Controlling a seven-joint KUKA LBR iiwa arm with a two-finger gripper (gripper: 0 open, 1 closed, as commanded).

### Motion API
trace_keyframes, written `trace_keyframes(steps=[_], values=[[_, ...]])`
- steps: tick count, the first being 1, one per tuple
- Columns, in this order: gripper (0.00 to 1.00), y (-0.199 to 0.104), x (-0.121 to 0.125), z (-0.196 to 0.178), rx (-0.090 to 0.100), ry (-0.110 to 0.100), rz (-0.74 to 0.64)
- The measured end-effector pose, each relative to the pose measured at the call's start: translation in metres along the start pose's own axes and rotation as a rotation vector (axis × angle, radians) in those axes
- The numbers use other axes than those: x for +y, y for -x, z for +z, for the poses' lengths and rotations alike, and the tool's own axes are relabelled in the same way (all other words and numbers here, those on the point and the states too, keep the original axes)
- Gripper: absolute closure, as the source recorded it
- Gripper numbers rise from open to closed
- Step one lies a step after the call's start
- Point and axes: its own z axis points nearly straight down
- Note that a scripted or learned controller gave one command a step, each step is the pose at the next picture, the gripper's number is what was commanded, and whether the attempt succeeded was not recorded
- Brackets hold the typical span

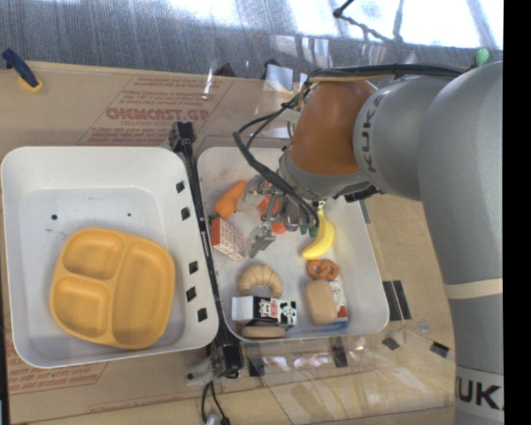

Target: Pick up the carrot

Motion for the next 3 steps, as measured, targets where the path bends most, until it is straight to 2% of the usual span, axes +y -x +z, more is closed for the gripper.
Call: trace_keyframes(steps=[1, 2, 3], values=[[0.0, 0.033, 0.001, 0.01, 0.009, 0.002, 0.134], [0.0, 0.012, 0.038, -0.096, -0.02, 0.008, -0.057], [0.0, 0.037, 0.008, 0.003, -0.02, 0.011, 0.094]])
